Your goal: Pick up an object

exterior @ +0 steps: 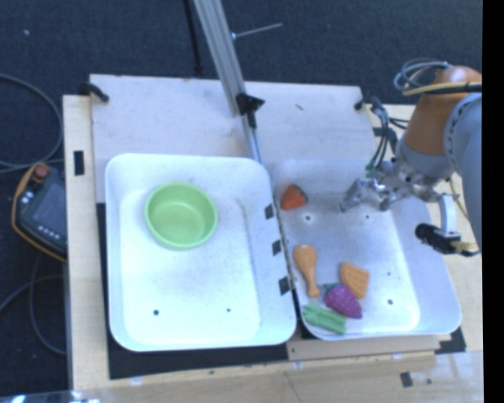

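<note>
Grey arm [464,133], orange band [437,128], looped cables [420,72].

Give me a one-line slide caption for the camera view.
Gripper over the right bin above toy food; green bowl sits in the left bin.

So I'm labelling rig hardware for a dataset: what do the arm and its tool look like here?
The arm is grey with an orange band above the wrist, and thin looped cables arch over its top. A dark cable runs down beside the wrist. The tool is a small metallic grey assembly with dark parts. A black fitting juts out below the arm.
</note>
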### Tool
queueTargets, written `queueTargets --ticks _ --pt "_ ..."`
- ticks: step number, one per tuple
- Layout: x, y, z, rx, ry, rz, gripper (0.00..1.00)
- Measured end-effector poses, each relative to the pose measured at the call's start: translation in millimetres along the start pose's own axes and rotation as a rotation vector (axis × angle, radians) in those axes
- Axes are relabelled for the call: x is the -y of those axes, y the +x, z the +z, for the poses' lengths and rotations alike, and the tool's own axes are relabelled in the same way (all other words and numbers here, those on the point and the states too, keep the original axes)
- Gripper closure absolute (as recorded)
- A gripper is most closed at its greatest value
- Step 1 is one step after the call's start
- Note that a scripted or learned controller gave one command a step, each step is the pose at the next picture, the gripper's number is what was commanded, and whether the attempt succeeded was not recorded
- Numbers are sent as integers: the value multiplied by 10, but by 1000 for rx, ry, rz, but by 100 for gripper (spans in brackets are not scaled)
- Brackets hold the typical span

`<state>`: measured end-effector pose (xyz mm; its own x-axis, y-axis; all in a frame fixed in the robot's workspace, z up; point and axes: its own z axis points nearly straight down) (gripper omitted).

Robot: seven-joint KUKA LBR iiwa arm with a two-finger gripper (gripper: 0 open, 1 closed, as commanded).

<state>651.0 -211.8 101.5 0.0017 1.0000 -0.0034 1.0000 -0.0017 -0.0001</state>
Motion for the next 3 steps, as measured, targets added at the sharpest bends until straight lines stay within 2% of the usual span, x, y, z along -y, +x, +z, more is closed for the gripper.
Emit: queueTargets --ticks 1,2,3 --pt "-11 -12 -127 2 -4 -1 100" --pt "-61 -97 -617 -1 -7 0 100" --pt "-94 -30 -1237 -1 -9 -5 100"
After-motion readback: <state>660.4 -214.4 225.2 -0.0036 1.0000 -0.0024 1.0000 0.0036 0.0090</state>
